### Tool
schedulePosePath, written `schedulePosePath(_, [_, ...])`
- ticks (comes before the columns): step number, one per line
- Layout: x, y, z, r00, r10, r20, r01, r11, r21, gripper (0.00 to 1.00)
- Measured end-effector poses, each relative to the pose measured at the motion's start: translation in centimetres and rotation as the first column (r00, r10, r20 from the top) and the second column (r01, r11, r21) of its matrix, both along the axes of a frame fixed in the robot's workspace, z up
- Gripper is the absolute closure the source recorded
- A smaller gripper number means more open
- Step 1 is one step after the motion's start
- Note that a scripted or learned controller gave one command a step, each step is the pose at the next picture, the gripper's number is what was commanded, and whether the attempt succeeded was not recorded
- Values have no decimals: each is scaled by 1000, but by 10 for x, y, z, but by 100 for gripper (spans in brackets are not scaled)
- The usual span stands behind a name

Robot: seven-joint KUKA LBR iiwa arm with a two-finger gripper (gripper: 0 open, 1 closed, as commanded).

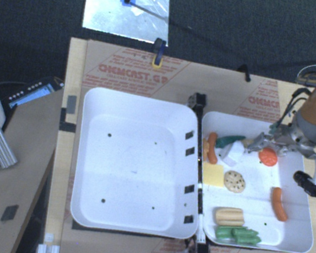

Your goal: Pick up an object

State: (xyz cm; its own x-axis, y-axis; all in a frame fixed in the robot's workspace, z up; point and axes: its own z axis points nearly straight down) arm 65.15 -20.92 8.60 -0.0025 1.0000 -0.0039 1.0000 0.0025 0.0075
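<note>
Judging by where the gripper (pixel 261 145) sits, I take the red tomato (pixel 268 157) as the likely target: a small round toy in the upper part of the right bin (pixel 298 236), just beside the gripper. It looks like light, hard plastic, smooth and prone to roll, so I would close across its widest middle. Whether the fingers are open or shut, I cannot tell. Left of it lie a white piece (pixel 234 154), a green vegetable (pixel 228 141) and an orange sausage (pixel 211 148). Below are a cheese slice (pixel 212 175), a cookie (pixel 234 181), a second sausage (pixel 280 204), a bread roll (pixel 229 215) and green beans (pixel 238 233). The left bin (pixel 134 161) sits alongside on the surface (pixel 63 155).
</note>
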Motion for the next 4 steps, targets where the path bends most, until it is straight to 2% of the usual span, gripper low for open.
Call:
schedulePosePath(1, [-19, 2, 258, 1000, 2, 14, -2, 1000, -4, 0])
schedulePosePath(2, [-19, 3, 258, 1000, 6, 1, -6, 1000, -1, 100])
schedulePosePath(3, [8, 4, 414, 1000, 5, 14, -5, 1000, -4, 100])
schedulePosePath(4, [-71, 18, 455, 1000, -1, 3, 1, 1000, 1, 100])
